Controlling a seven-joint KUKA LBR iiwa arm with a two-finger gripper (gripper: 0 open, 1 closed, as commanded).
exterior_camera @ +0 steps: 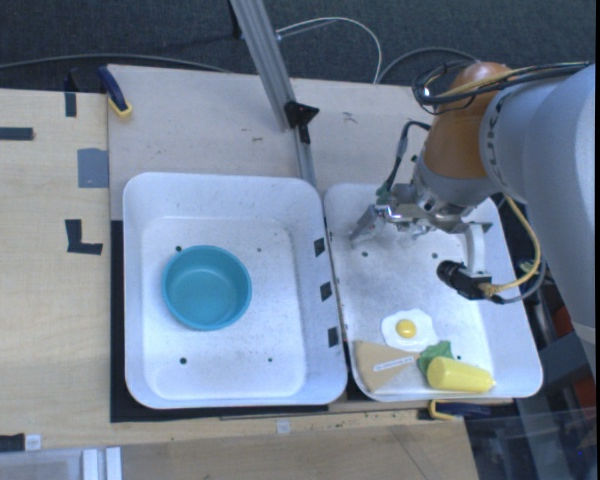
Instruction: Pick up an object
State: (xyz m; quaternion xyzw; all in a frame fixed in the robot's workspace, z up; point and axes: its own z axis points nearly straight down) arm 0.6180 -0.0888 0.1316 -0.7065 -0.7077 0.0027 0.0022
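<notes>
The two-finger gripper (pixel 365 230) hangs over the right white bin (pixel 380 278), apparently empty; its spread is unclear. The toy fried egg (pixel 407 329), tan wedge (pixel 383 364) and yellow corn-like piece (pixel 458 375) cluster at the near edge, likely candidates. A blue round bowl (pixel 208 286) sits in the left bin (pixel 150 208).

The robot arm (pixel 540 138) is a thick, smooth, rounded tube in light grey. An orange band (pixel 460 133) goes around it just above the wrist. Thin black cables (pixel 445 78) make loops over this band. Below the band sits a grey metal wrist block, and from it comes the small metallic pincer (pixel 365 228). Right of the pincer, a black cylindrical part (pixel 460 278) hangs with a yellow cable (pixel 525 238).
</notes>
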